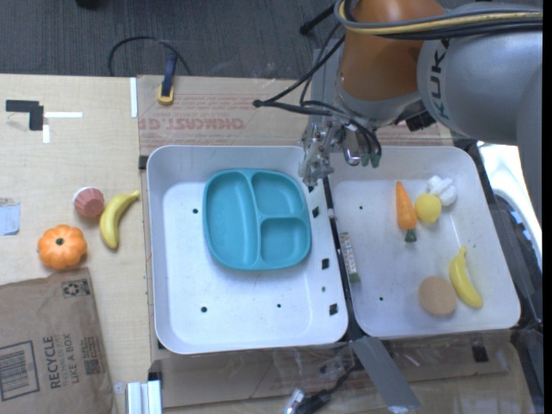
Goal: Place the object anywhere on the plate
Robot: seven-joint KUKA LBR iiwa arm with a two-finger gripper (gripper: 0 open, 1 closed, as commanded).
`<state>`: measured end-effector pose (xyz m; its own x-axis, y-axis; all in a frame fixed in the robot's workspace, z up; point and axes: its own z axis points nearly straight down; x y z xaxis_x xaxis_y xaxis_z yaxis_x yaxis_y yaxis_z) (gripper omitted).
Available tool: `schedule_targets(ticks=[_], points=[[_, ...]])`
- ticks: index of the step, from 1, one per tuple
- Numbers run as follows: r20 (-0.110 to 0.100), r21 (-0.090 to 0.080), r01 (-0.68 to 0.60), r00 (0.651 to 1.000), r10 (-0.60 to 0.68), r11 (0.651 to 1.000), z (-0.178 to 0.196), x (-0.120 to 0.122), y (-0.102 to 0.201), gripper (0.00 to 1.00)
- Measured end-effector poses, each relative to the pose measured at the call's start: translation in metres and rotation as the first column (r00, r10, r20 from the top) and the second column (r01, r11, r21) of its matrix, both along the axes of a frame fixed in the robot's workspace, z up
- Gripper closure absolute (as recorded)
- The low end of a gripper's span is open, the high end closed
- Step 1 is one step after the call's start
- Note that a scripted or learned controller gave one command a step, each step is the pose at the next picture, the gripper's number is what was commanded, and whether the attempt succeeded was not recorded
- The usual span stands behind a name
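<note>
From the camera above the surface, my gripper hangs over the far end of the seam where the left bin and the right bin meet, just past the far right corner of the teal divided plate. I see nothing between its fingers, and I cannot tell from this slant whether they stand wide or narrow. The plate lies in the far half of the left bin with nothing on it, so I judge that the pick is not yet made. The things I could carry lie in the right bin: near its far right corner, a carrot touching a lemon, with a small white piece just behind the lemon; near its near right corner, a banana just beside a round tan item. To do this step well, I would go for the carrot, the nearest to me, set my fingers across its narrow body, and come straight down so I do not nudge the lemon. Then I would lift clear of the bin walls before crossing to the plate. Counting: two bins, one plate, one carrot, one lemon, one white piece, one tan item. Bananas number two, as a second banana lies on the surface left of the bins, beside a small reddish piece and one pumpkin.
</note>
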<state>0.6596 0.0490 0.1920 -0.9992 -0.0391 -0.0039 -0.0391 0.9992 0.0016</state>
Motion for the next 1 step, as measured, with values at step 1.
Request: schedule_targets(ticks=[1], points=[[0.006,0.002,0.002,1.0,-0.002,1.0,0.0107,0.0015,0.0001,1.0]])
